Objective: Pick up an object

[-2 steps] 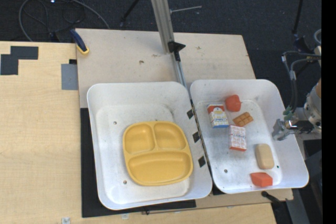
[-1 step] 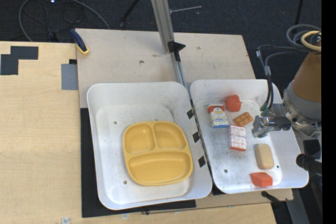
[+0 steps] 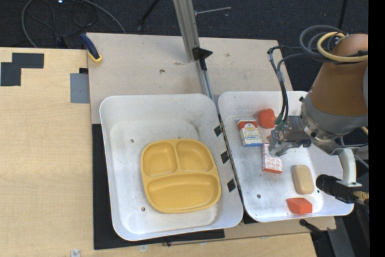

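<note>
Left bin [image 3: 120,129]: yellow tray [image 3: 180,175], well apart from the tool. Right bin [image 3: 252,204]: small carton [image 3: 249,133], orange ball [image 3: 266,117], red-and-white box [image 3: 272,161], tan block [image 3: 302,179], red piece [image 3: 299,206]. Gripper [image 3: 278,145] poised over the box's upper end; box directly below, long axis running near to far. Finger state: cannot tell, masked by wrist and cables. Contact with box possibly made, not confirmed.

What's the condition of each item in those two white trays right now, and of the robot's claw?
Yellow divided plate: flat, upright, left bin.
Small carton: lying down, right bin.
Red-and-white packet: lying right under the gripper.
Tan block: lying flat.
Two orange-red pieces: resting apart.
</note>
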`<action>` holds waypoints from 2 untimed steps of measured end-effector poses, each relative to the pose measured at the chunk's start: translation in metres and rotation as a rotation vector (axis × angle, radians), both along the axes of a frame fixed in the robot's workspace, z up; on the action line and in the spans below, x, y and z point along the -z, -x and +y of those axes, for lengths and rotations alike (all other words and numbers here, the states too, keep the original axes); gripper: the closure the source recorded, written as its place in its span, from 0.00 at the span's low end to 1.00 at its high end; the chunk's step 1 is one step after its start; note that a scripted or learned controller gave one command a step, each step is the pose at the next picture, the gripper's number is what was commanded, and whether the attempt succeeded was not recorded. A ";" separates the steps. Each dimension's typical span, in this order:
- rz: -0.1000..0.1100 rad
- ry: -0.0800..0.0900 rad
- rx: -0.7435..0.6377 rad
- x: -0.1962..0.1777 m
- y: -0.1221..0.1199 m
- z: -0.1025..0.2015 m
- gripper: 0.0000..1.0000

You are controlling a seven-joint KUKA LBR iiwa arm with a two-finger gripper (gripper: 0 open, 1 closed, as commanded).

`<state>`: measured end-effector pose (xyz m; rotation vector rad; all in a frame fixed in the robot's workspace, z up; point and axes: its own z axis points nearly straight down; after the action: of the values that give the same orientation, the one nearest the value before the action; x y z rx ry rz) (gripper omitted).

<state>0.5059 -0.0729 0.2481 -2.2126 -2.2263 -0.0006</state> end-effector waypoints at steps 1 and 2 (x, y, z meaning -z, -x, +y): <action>0.003 0.000 0.001 0.003 0.004 0.056 1.00; 0.001 0.001 0.001 0.001 -0.008 0.113 1.00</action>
<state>0.5135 0.0402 0.2476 -2.2138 -2.2254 0.0018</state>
